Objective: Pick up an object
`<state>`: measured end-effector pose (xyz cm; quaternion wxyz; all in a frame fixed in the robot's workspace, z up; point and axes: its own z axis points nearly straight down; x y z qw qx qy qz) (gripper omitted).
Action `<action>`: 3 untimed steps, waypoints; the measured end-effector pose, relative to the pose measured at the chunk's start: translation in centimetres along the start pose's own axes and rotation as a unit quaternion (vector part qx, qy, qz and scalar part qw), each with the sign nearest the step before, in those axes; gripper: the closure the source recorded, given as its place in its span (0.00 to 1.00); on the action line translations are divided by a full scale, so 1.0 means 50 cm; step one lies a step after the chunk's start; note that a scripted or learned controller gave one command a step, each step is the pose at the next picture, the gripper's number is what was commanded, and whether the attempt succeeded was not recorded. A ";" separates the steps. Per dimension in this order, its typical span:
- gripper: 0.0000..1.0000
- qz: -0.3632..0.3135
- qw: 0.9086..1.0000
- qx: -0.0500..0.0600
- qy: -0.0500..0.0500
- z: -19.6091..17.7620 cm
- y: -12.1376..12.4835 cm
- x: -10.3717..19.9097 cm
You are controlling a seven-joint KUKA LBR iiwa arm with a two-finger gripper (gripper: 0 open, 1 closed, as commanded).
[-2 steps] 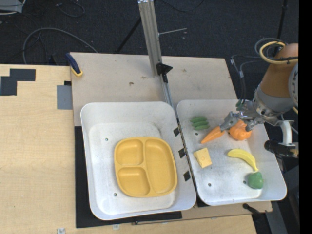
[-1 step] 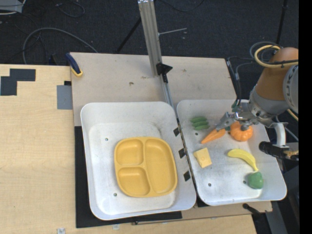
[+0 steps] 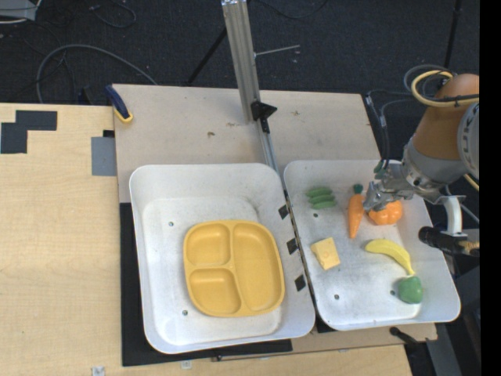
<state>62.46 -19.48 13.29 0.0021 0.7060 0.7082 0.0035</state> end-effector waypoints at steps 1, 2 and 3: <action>1.00 0.001 1.000 0.002 -0.002 -0.128 0.000 0.002; 1.00 0.000 1.000 0.002 -0.002 -0.253 0.013 0.002; 1.00 0.000 1.000 0.004 -0.001 -0.275 0.014 0.001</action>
